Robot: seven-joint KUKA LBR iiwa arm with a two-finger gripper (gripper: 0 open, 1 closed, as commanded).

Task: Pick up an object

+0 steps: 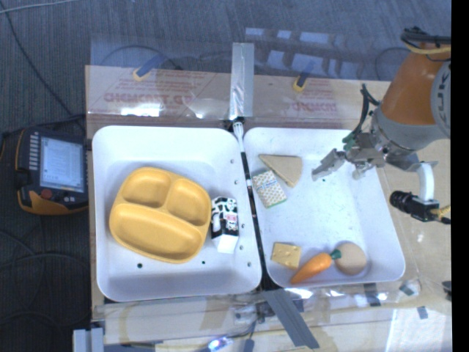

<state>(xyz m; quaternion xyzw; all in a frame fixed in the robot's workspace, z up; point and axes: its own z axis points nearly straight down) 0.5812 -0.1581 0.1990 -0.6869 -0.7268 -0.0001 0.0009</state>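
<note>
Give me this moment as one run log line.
hand: over right bin, upper right, holding nothing | nearest: cheese wedge | carrot, egg at front | yellow tray in left bin

Bright, even overhead light washes the two white bins nearly to overexposure, with only faint, soft shadows beside their contents. Glare streaks the clear plastic sheeting beyond the bins and the tape along the near edge. Focus is slightly soft throughout, and the dark floor looks grainy.
</note>
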